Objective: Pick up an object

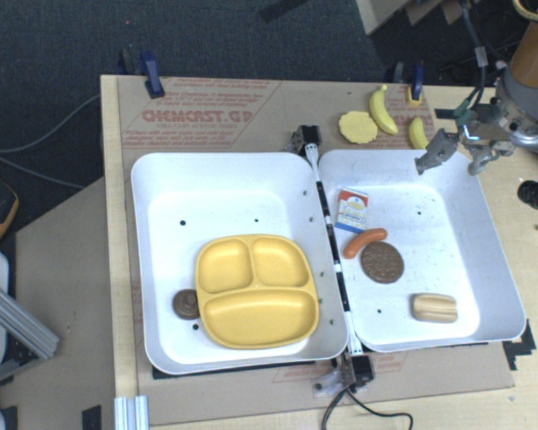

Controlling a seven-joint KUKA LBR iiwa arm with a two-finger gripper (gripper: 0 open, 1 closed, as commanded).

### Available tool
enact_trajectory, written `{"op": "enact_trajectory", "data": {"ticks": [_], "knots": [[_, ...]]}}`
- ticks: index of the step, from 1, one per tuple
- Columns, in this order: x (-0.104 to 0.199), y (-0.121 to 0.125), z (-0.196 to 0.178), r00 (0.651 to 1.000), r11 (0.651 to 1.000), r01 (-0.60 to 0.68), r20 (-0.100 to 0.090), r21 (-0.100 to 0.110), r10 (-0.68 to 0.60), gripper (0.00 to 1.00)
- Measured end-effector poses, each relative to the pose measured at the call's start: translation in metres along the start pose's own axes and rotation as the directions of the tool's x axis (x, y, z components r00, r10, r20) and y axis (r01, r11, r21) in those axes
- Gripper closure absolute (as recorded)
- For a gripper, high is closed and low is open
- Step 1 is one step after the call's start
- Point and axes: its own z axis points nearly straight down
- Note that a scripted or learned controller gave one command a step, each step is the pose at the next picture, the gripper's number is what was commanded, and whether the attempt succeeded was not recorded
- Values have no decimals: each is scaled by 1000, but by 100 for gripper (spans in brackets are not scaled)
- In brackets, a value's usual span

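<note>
My gripper [455, 155] hangs over the far right corner of the right bin [493, 267], its two grey fingers [433, 153] spread open with nothing between them. In that bin lie a small red and white carton [351, 210], an orange sausage [365, 241], a brown round patty [381, 262] and a tan bread roll [434, 307]. All of them sit nearer the camera than the gripper and apart from it. The left bin [161, 186] holds a yellow divided plate [255, 289] and a small brown cookie [186, 304] at its left side.
On the bench behind the right bin lie a yellow chip-like disc [358, 127], a banana [385, 111] and another small yellow piece [417, 133]. Blue clamps [149, 72] hold the board's far edge. Cables run along the divider between the bins.
</note>
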Motion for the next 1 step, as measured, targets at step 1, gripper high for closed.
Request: {"op": "enact_trajectory", "data": {"ticks": [1], "knots": [[55, -29, 86, 1000, 1000, 3, -4, 10, -3, 0]]}}
